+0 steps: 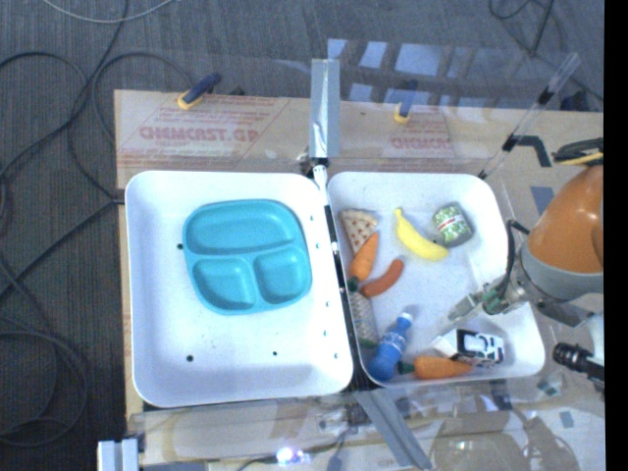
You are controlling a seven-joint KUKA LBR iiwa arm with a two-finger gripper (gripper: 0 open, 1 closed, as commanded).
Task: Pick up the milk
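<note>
While poised above milk (480, 345), tool (469, 307) grip state unreadable — fingers blurred.

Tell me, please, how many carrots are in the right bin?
2, maybe more hidden. One carrot lies upright-ish near the bin's left wall beside the sausage; another carrot lies along the front edge, right of the blue bottle.
</note>
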